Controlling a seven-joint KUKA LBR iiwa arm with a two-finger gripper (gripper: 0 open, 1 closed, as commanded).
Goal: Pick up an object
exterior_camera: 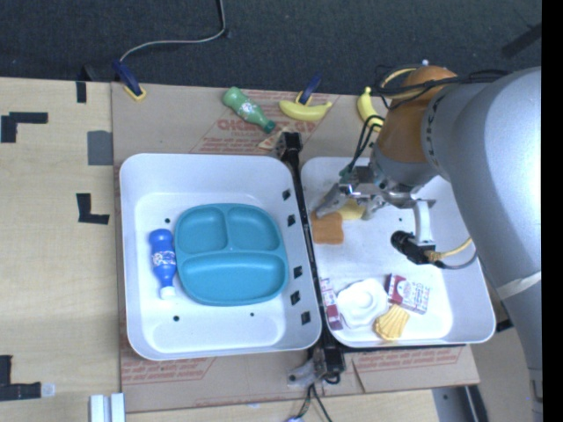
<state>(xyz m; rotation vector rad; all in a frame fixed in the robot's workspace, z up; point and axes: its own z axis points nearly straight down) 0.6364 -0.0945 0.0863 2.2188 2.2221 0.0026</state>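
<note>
- The grey arm (493, 174) reaches in from the right, its orange band (406, 130) above the far part of the right bin (466, 323).
- The gripper (339, 202) sits low at that bin's far left, just beside a tan, bread-like piece (328, 229) (contact can't be told).
- Near end of the right bin: a white round object (361, 301), a red-and-white carton (409, 293) and a yellow ridged piece (392, 323).
- The left bin (141, 183) holds a blue divided plate (232, 253), with a blue bottle (162, 260) on its left.
- Beyond the bins lie a green bottle (248, 109) and a banana (304, 109).

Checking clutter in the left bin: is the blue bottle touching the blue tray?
Touching: the camera view shows the blue bottle lying flush against the blue tray's left edge, no white gap between.
</note>
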